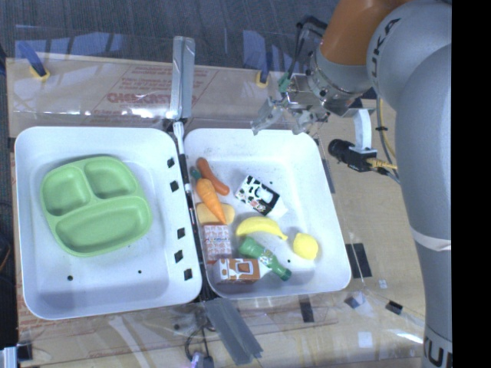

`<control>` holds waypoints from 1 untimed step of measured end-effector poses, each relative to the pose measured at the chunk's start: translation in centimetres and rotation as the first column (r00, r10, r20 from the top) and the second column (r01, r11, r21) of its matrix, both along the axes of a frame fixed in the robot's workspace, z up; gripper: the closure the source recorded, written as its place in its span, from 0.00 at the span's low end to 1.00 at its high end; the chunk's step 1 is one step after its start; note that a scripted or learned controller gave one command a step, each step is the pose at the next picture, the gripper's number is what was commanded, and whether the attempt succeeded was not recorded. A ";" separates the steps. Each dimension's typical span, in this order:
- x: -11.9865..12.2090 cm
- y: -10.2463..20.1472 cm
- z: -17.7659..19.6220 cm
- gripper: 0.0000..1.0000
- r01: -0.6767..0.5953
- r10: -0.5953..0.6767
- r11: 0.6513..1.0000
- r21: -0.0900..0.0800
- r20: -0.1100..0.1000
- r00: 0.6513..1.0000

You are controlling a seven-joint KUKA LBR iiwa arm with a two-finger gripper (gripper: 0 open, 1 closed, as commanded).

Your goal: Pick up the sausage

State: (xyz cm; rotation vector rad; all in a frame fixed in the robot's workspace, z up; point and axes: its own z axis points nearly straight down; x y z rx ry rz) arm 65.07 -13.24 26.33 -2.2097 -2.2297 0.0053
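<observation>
The sausage [212, 175] lay in the right-hand bin [326, 205], a slim reddish-orange piece set at a slant near the bin's left wall, in the upper part of the clutter. Just below it, and touching or nearly touching its lower end, lay a carrot [210, 198] of a paler orange, also slanted. Under the carrot sat a small yellowish block [214, 215], then a pinkish packet [217, 241], and lower still a brown carton [237, 270] near the bin's front wall. To the right of the sausage, a little apart from it, rested a black-and-white patterned carton [257, 195]. Below that a banana [259, 228] curved across the middle of the bin, with a lemon [305, 246] just beside its right end and a green bottle [265, 257] lying tilted beneath it. The left-hand bin [31, 205] held a green divided plate [96, 204] with three compartments, set toward that bin's upper left. The arm [406, 60] reached in from the right, its orange band [357, 18] high in the view, and the tool [282, 115] hung over the rear rim of the right-hand bin, well apart from the sausage and above every item; whether it was spread or pressed together I could not tell from this angle, and nothing was seen caught in it. The surface [100, 90] behind the bins bore a clear printed sheet.
</observation>
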 end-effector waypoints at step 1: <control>0.5 3.5 -14.0 0.00 -0.047 0.047 0.999 0.000 -0.001 0.999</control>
